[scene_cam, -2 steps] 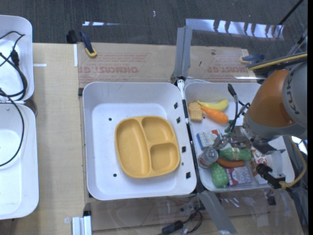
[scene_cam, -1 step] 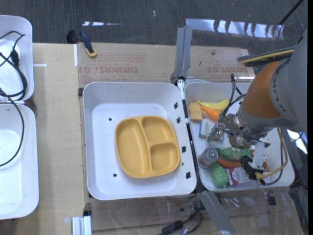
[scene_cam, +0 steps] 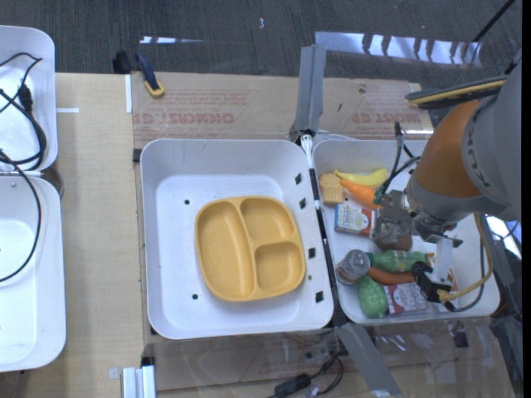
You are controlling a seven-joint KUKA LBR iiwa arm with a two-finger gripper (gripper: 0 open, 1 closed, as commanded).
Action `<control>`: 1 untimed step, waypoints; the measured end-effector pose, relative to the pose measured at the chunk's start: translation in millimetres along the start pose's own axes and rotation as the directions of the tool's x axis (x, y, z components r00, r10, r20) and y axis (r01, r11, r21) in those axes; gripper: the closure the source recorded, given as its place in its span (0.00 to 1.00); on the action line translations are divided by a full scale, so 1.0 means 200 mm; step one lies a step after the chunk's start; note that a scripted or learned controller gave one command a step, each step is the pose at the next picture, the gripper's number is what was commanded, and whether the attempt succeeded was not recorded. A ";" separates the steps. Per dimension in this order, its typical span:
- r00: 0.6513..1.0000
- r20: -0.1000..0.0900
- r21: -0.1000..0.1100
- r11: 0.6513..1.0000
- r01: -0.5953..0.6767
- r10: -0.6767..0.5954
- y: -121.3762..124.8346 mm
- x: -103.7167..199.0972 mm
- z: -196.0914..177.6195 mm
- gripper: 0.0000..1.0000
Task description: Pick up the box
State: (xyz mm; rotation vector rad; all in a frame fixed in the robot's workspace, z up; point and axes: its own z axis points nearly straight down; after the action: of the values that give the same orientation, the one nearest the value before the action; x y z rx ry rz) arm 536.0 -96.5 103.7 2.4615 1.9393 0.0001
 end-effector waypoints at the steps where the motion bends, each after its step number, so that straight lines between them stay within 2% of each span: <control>1: 1.000 0.000 0.000 1.000 0.000 0.000 0.00 0.00 0.00 0.00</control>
State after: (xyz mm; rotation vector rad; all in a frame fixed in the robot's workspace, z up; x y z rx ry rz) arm 535.9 -96.5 103.6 2.4619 1.9391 -0.0004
